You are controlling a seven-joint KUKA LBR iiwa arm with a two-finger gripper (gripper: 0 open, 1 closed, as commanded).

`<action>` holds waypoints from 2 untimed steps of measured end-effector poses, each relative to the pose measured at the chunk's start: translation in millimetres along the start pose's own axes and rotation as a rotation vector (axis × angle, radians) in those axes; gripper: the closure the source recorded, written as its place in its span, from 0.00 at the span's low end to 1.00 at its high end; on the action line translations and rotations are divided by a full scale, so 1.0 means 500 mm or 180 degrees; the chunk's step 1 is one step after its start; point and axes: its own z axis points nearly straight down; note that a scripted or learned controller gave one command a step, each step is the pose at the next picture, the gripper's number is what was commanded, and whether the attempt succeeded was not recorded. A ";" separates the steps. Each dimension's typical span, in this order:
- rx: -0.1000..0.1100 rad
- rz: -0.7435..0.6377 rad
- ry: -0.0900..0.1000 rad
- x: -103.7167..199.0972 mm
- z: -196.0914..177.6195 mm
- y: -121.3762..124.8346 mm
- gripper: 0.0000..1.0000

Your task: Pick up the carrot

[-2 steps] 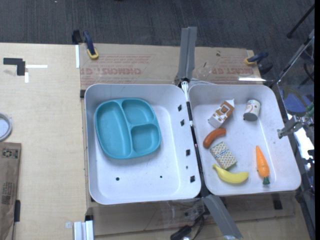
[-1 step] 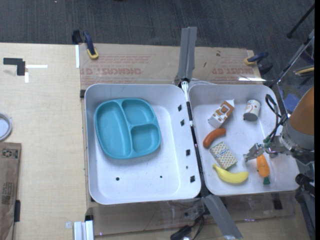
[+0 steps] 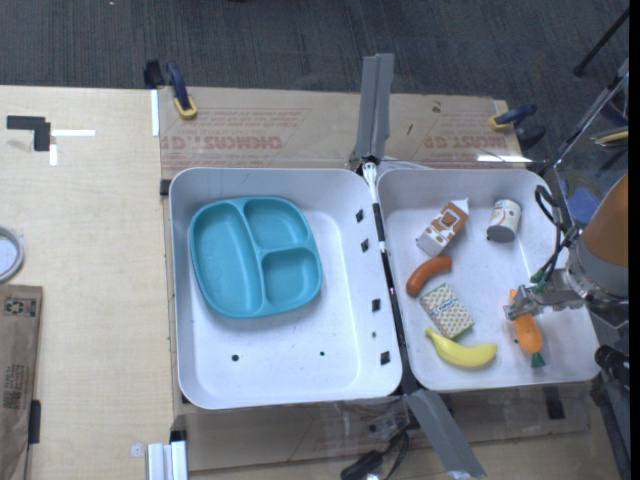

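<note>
The carrot [image 3: 528, 337] is small and orange, with a green tip pointing toward the front. It lies in the right bin [image 3: 560, 373] near the front right corner. My gripper [image 3: 522, 305] is down in that bin, right at the carrot's far end and touching or nearly touching it. The grey arm with its orange band [image 3: 607, 230] comes in from the right edge of the view.
The right bin also holds a banana [image 3: 462, 350], a patterned packet [image 3: 447, 311], a red sausage [image 3: 428, 274], a small carton [image 3: 443, 227] and a can [image 3: 504, 220]. A blue divided plate [image 3: 256, 256] lies in the left bin [image 3: 280, 378].
</note>
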 end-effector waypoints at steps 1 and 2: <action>-0.0001 0.0230 -0.0005 0.060 -0.251 0.019 1.00; 0.0009 0.0498 -0.0001 0.148 -0.045 0.063 1.00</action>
